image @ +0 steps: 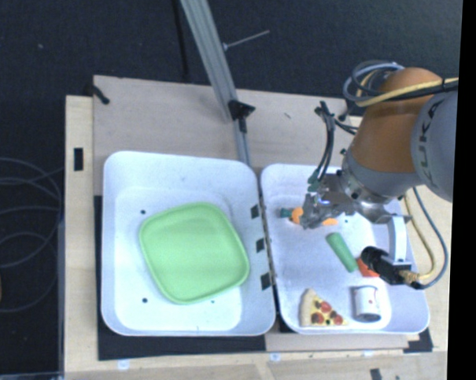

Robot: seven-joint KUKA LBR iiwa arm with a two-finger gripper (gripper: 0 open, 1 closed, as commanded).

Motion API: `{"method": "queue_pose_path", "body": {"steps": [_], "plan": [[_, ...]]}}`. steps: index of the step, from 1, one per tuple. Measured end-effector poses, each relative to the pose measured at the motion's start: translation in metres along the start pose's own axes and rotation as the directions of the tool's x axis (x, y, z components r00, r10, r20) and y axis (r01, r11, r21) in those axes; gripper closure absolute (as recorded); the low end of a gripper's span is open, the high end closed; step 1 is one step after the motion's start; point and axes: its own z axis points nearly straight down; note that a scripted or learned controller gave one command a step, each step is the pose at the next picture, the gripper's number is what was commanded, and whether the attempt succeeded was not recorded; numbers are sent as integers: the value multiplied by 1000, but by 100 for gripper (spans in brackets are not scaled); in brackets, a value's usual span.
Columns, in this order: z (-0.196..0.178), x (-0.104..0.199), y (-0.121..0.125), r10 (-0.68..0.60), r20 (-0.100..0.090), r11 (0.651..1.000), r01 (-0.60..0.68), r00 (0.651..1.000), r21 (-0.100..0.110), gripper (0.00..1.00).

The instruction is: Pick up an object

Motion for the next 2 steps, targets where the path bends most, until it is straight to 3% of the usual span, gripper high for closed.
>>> {"method": "queue_pose_path", "body": {"steps": [1, 2], "plan": [[-10, 53, -10, -2, -1, 1000, 2, 1000, -1, 100], [5, 102, -17, -1, 0, 1000, 1, 1000, 1, 100]]}}
